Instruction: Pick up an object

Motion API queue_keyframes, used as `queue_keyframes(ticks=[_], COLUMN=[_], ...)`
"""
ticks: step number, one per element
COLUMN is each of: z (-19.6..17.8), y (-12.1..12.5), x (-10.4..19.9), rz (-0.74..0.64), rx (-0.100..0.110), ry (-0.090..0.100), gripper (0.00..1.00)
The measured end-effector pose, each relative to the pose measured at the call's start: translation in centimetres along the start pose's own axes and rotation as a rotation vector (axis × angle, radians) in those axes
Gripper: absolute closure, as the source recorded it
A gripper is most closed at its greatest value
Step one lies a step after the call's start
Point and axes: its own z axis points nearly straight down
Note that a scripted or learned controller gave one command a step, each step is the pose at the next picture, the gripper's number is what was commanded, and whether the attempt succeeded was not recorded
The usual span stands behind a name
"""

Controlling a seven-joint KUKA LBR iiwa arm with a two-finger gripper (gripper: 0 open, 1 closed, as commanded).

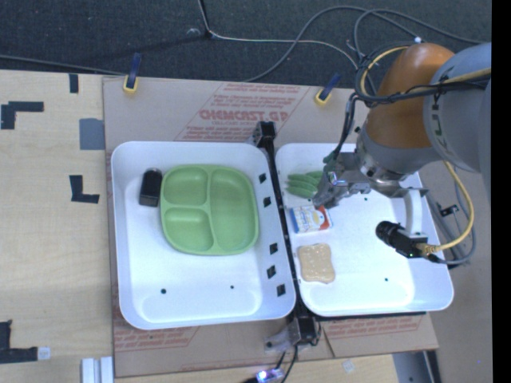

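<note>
Gripper (329, 191) — crowding right bin's (399, 294) left edge.

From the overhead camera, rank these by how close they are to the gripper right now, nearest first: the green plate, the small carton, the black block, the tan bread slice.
1. Small carton, right bin, just below the gripper.
2. Tan bread slice, right bin, farther toward the front edge.
3. Green plate, middle of the left bin.
4. Black block, left bin, at the plate's far left side.
</note>
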Motion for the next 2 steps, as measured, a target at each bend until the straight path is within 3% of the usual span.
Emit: queue_keyframes(ticks=[1,2], z=[1.1,-0.2], y=[1.8,3.9], x=[5.1,10.5], rz=[0.0,-0.001], rx=[0.001,-0.002], ry=[0.0,0.0], gripper=[1.0,1.0])
